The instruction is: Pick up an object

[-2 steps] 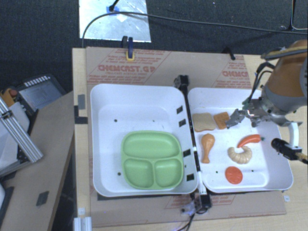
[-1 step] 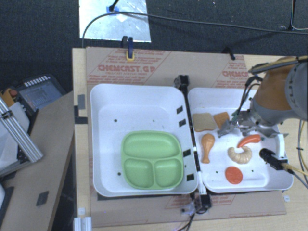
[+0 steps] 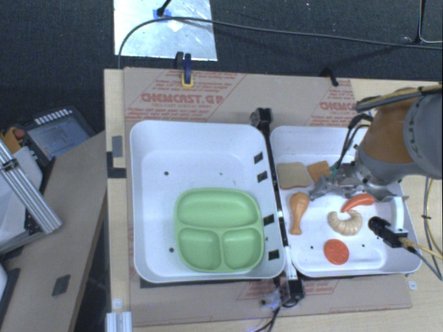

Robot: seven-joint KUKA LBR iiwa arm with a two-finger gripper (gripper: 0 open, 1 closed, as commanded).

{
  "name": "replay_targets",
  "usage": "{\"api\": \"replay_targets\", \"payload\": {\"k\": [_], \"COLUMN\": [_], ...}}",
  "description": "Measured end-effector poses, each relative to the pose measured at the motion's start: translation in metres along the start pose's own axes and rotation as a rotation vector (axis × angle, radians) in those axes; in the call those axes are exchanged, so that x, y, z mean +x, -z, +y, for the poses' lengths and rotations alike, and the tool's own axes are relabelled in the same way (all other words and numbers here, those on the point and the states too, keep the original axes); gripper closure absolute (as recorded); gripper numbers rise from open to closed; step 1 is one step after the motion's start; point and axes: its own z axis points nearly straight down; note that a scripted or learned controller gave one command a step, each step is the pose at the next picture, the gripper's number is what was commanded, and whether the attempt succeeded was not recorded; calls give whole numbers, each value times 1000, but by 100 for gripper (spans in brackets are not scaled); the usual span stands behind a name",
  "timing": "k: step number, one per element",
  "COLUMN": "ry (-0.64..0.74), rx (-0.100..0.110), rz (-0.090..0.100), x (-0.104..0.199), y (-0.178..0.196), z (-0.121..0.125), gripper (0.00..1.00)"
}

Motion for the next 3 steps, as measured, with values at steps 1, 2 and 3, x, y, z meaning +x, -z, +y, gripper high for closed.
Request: {"api": "replay_targets", "payload": {"k": [1, 2, 3], "ry": [1, -1, -1], "rx": [-4, -7, -9], "rz": [-2, -2, -3], "x": [-1, -1, -9], "y": [12, 68, 128], "z": [1, -7, -10], "gripper": [100, 100, 100]}}
